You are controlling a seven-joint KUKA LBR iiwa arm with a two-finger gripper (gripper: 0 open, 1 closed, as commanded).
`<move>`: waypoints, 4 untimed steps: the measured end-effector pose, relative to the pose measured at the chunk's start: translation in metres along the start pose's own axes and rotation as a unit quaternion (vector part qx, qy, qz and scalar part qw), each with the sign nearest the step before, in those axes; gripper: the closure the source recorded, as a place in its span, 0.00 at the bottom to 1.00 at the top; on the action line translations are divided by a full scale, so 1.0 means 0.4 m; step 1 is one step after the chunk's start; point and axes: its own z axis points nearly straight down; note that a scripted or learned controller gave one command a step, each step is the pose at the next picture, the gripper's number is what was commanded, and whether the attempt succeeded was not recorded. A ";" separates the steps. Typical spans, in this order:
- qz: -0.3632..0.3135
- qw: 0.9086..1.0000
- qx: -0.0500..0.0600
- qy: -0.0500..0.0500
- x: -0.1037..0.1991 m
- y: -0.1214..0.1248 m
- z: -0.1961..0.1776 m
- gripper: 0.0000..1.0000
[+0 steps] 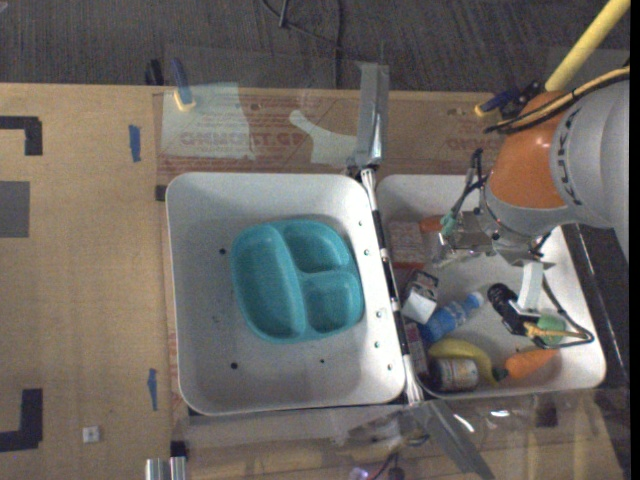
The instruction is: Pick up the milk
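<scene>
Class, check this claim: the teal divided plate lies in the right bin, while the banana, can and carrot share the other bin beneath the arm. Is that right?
One error: the camera view shows the teal divided plate in the left bin, not the right. The banana, can and carrot do lie in the other bin, beneath the arm.

A teal divided plate [297,280] is lying in the left white bin [195,228], whose floor is showing a few small dark dots. In the right white bin [590,363], a yellow banana [468,352] is sitting beside an orange carrot [528,364], and a clear bottle with a blue cap [452,316] is showing next to a small white-and-black carton [419,296]. A can [455,373] with a brownish label is lying at the near edge. The arm [590,158] is showing grey with an orange band [535,168]. The bench [80,268] is showing pale tan with blue tape strips [134,142] and black corner marks [25,133].
</scene>
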 end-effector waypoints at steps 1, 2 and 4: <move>0.053 0.999 0.005 -0.001 -0.080 0.156 -0.398 1.00; 0.155 0.988 0.008 -0.001 0.013 0.181 -0.122 1.00; 0.149 0.989 0.008 -0.001 0.181 0.183 -0.309 1.00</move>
